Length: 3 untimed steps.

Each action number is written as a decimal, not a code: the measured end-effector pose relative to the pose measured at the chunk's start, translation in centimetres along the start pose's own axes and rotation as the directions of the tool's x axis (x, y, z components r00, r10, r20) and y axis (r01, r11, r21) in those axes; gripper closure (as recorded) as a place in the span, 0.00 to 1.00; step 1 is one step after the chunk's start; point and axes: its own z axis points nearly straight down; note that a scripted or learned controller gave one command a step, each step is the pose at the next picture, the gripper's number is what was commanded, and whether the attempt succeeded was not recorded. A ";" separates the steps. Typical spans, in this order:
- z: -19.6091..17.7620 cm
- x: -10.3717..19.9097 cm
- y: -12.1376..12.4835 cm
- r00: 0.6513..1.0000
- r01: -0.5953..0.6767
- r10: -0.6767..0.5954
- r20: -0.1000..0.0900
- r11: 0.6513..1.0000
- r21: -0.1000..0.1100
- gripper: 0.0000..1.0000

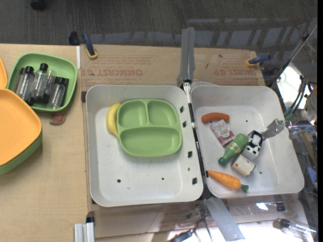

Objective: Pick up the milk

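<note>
Two white bins side by side on the bench.

Left bin [101, 175]: holds a green divided plate [149, 127] with three compartments, lying flat toward the back. A yellow banana [111, 119] lies against the plate's left edge, partly tucked under it.

Right bin [282, 180]: several small items clustered mid-bin. An orange-red sausage [215, 117] lies toward the back left. Just in front of it, a pink-and-white packet [221, 131]. A green bottle [233, 148] lies on its side, slanted, touching the packet's lower corner. The milk [249, 155], a small carton with black-and-white cow patches, lies against the bottle's right side, its tan end toward the front. A carrot [226, 180] lies near the front wall, green tip pointing right.

Gripper [275, 128]: a metallic piece shows above the right bin, just right of the milk and apart from it. Nothing visible between the fingers; spread cannot be told.

Off to the left, a green tray [66, 69] holds dark-capped clear bottles [40, 86]; orange plates [17, 132] are stacked beside it.
</note>
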 end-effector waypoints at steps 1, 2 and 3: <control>7.9 0.0 2.0 0.989 0.150 -0.150 0.008 0.988 -0.021 0.00; 6.8 0.1 2.2 0.989 0.148 -0.148 0.008 0.989 -0.025 1.00; -4.2 6.4 5.8 0.978 0.210 -0.210 0.002 0.978 -0.002 1.00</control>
